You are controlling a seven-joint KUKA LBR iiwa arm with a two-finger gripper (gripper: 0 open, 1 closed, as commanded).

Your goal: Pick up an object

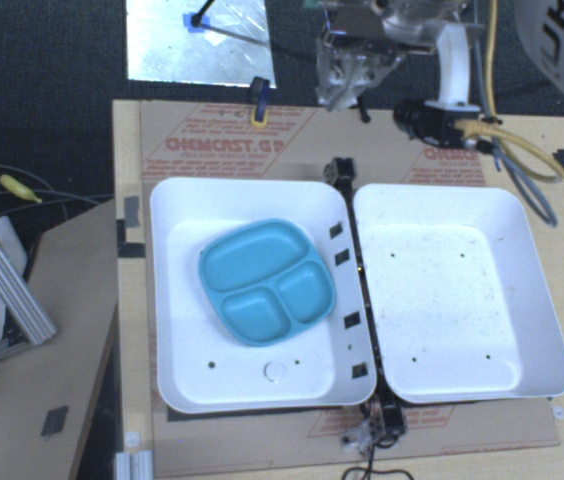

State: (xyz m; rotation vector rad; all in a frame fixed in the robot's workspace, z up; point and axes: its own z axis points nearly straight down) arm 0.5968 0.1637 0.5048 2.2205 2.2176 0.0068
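A blue tray (pixel 266 281) is seen lying flat in the left bin (pixel 177 368), its three compartments facing up: one long compartment along its far side and two smaller ones along its near side. The tray is set slightly askew, a little toward the far half of that bin, and is not touching the bin's walls. Just near of the tray, on the bin floor, a small white disc (pixel 276 371) is made out, apart from the tray. To the right of the tray, across the black clips (pixel 343 258) that join the two rims, the right bin (pixel 537 268) is found, its floor marked with dark specks.

The gripper (pixel 343 86) is seen well beyond the tray, past the far rim of the bins, over the brown board (pixel 224 138) printed with red letters. It is raised and nothing is seen between its fingers; whether they are spread or closed cannot be told from this angle. A black part with yellow cables (pixel 507 143) hangs to the right of the gripper. Far beyond the tray, on the dark floor, a shiny sheet (pixel 167 28) is laid, and a small yellow-and-blue clamp (pixel 259 102) sits at the board's far edge.
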